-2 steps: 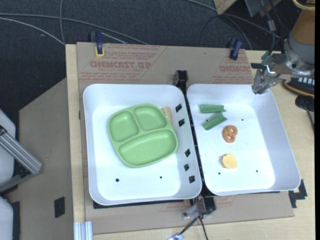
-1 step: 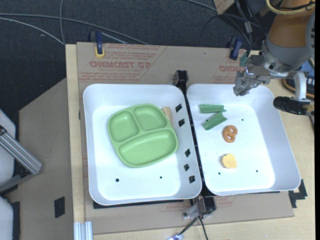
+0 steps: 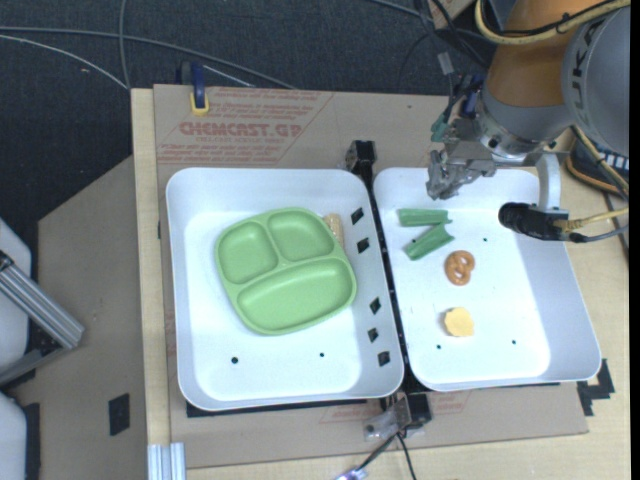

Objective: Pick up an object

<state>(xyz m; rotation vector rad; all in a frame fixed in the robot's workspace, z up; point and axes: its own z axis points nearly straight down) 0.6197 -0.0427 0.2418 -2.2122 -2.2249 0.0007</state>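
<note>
Camera view has the gripper (image 3: pixel 441 188) over the right bin (image 3: pixel 560 313), just at twelve o'clock of the upper green stick (image 3: pixel 423 216). Whether it is released or clenched, I cannot tell. That stick seems the likeliest target. Descend straight, straddling its narrow width, clear of the lower green stick (image 3: pixel 428 241) at six o'clock.

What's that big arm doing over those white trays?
The grey robot arm's two-finger gripper is poised at the far edge of the right shallow white bin, close to two green stick-shaped pieces. A small brown pretzel-shaped piece and a round yellow piece also lie in that bin. The left white bin holds a green plastic divided plate. Nothing looks lifted yet.
</note>
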